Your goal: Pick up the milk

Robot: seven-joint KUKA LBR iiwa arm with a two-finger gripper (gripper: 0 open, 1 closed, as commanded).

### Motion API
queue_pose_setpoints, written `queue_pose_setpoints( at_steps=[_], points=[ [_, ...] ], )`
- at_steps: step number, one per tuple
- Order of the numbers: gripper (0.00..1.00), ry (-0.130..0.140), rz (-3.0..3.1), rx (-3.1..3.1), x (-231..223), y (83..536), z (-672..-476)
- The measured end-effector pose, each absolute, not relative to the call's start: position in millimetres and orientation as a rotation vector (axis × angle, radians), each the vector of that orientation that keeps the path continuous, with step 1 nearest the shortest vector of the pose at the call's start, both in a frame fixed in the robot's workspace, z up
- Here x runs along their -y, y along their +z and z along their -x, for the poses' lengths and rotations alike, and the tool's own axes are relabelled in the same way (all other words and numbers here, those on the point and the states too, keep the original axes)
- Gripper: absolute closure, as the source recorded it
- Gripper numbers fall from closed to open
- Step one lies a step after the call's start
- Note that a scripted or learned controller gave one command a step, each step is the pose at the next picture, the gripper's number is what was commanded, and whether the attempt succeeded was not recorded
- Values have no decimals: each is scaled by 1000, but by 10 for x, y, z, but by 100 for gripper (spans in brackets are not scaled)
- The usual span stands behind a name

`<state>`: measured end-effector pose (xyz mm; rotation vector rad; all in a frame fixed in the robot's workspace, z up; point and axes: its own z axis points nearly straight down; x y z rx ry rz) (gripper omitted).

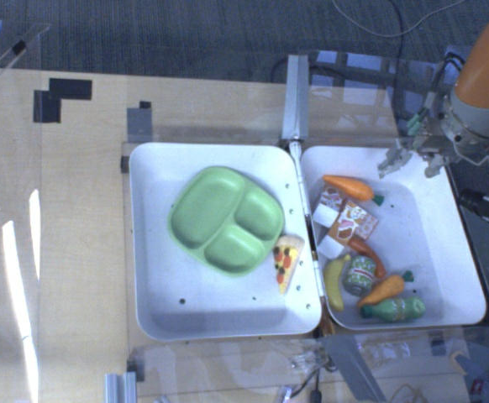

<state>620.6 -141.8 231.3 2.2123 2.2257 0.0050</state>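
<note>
Green bottle [393, 310] nearest – milk [345, 223] mid-bin, well below-left of gripper [412, 163] – fingers spread, holding nothing.

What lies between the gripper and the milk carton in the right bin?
In the camera view, a carrot lies between the gripper and the milk carton, and touches the carton's upper end.

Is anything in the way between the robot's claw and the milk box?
Nothing visible blocks it. The gripper hangs over the right bin's far edge, and the milk lies uncovered on top. A carrot lies just beyond the carton, close to its far end, so the fingers might bump it.
</note>
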Motion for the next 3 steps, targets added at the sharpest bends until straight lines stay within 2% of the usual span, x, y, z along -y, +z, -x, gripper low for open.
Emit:
queue_pose_setpoints(
  at_steps=[1,2,3],
  points=[
    [0,18,-2174,-2244,1098,1089,-6117],
    [0,28,-1896,-2456,1109,978,-5324],
    [0,28,-1882,-2463,1051,972,-5043]
  ],
)
